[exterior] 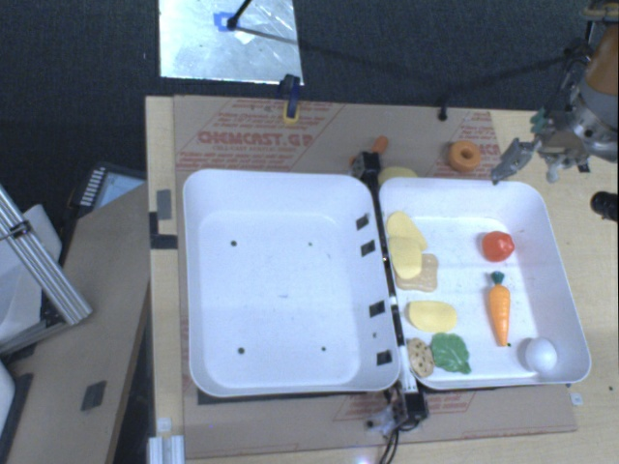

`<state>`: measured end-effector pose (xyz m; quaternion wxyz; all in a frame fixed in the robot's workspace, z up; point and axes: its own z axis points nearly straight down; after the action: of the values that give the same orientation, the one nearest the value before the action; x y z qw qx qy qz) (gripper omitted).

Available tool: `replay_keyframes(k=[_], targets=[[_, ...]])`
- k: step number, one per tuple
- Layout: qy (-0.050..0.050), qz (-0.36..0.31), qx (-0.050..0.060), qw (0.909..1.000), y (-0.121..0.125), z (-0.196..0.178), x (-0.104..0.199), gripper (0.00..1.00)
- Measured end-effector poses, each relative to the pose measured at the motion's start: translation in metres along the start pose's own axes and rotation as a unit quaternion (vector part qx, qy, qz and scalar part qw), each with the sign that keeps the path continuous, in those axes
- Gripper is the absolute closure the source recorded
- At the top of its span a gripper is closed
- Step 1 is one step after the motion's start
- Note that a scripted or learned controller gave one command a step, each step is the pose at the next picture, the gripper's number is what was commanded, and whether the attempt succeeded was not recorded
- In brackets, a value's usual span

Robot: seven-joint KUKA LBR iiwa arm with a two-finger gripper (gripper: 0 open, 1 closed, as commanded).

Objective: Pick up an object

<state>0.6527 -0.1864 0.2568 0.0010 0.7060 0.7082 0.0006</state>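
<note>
We locate the gripper (542, 158) at the upper right of the camera view, above the far right corner of the right bin (561, 249). It hangs over the bin rim and the bench, not over the bin floor. We see two finger-like parts spread apart, one pointing down-left toward the rim, with nothing between them; we judge the pincer open and holding nothing.

No single target is named, so we treat the nearest items as candidates. The red tomato (497, 246) lies down and slightly left of the gripper, inside the right bin near its right wall. The carrot (499, 309) lies just below the tomato, its long axis running almost straight toward the near edge, green top toward the tomato. A white ball (538, 354) rests in the near right corner. The yellow pieces (406, 240) lie along the left wall of this bin, well apart from the gripper. An orange ring (465, 156) sits on the bench outside the bin, left of the gripper.

We judge that the coming move requires travel inward, toward the near-left, then descent. For the carrot, we judge that the fingers should close across its narrow width.
</note>
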Motion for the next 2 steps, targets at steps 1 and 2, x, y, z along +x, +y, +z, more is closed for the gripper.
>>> replay_keyframes(k=[1,2], targets=[[0.002,-0.004,0.004,1.0000,0.011,0.152,0.091,0.00],[0.001,0.001,0.002,1.0000,-0.015,0.173,0.099,0.00]])
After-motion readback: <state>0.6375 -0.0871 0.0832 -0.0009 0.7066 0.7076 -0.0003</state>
